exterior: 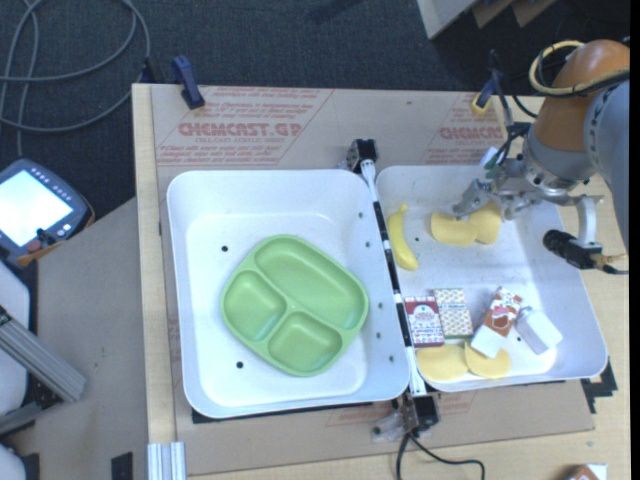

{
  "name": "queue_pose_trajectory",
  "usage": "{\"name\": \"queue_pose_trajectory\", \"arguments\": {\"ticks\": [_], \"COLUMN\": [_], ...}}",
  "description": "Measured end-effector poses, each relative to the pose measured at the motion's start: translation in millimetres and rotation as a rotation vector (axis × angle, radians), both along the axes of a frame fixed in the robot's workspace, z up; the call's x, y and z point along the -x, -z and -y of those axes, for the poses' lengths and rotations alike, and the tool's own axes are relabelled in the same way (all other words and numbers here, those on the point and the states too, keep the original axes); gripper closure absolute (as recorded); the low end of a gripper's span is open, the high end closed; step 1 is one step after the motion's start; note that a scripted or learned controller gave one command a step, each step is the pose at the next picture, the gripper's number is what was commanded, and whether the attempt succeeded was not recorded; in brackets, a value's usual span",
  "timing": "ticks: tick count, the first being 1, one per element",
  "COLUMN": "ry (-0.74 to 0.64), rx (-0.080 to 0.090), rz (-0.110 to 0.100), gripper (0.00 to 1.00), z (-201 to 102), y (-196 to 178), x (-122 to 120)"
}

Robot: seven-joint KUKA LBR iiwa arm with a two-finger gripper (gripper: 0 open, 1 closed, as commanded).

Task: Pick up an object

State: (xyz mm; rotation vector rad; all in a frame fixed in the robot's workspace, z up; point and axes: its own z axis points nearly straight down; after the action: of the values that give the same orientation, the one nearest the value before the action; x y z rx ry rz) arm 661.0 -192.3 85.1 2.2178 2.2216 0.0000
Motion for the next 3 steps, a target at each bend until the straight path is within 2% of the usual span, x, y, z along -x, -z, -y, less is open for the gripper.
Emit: {"name": "queue_pose_trajectory", "arguments": {"ticks": [1,2,3], "ry": [-0.002,-0.003,-0.003], "rx": [-0.008,-0.001,-0.003], "rz": [-0.001,0.003,0.002], "gripper": [0.00,1.00,0.00], "z": [22.9,24.5,23.7], "y": [-0.7,-11.4,-11.1], "x": [3.2,2.7,2.7]}}
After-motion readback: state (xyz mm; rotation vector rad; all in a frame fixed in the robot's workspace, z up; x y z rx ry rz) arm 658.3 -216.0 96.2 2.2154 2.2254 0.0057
